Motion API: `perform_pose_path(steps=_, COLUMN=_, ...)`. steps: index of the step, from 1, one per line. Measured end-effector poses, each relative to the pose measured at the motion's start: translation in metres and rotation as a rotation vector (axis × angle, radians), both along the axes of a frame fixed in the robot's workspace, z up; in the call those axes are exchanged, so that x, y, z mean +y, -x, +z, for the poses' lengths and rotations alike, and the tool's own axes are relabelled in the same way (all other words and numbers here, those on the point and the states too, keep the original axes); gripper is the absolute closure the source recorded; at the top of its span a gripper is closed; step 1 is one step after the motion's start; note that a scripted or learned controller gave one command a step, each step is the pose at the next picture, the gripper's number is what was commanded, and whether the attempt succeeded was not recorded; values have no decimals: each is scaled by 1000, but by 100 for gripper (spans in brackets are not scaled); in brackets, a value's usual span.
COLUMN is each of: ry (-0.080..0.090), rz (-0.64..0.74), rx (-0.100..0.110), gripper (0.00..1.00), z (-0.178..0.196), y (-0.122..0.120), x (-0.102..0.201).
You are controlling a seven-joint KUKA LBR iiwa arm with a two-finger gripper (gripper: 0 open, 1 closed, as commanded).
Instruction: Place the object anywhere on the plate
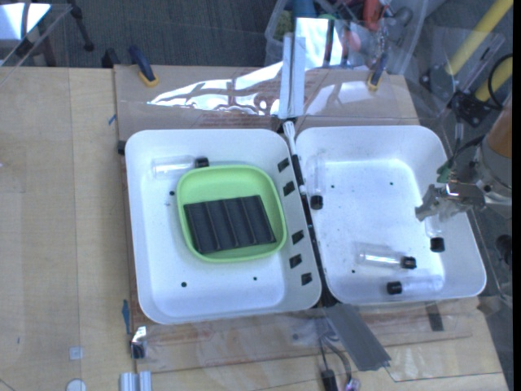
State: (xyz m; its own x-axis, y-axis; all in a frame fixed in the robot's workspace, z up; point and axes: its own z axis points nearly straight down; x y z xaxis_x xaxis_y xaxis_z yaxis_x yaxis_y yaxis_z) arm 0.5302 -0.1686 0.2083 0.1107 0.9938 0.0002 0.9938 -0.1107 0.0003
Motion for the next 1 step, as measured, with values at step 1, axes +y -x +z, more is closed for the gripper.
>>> perform_pose_path(steps=1, ry=0, rz=0, rx=0, gripper=0, z=0, y=0, x=0)
